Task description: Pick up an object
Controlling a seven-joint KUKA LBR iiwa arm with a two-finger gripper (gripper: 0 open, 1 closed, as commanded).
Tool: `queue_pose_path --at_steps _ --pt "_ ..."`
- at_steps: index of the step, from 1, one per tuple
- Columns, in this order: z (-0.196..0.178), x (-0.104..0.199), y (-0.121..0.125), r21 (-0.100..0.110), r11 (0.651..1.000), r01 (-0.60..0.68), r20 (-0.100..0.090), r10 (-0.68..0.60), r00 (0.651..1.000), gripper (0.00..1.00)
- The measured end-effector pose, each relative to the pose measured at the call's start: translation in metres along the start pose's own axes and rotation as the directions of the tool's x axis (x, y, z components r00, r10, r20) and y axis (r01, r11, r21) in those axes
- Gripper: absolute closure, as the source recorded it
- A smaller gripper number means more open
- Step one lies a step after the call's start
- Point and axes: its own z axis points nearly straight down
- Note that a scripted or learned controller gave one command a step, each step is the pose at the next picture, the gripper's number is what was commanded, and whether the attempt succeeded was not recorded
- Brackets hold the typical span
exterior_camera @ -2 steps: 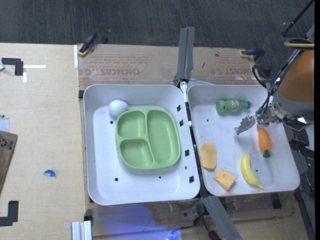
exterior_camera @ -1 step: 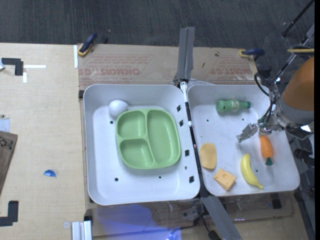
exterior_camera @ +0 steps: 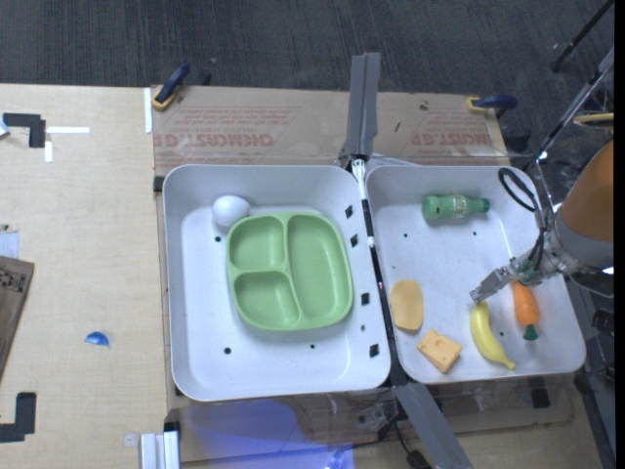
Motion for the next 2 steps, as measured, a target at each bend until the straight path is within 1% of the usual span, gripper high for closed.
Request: queue_pose_path --at_steps 1,2 --pt "0.0046 0.0267 -0.0212 0.015 0.963 0.269 0.000 -0.269 0.963 0.00" --pt "-0.0042 0.0257 -0.0210 0.013 0.964 0.264 0.001 -0.264 0.965 1.00"
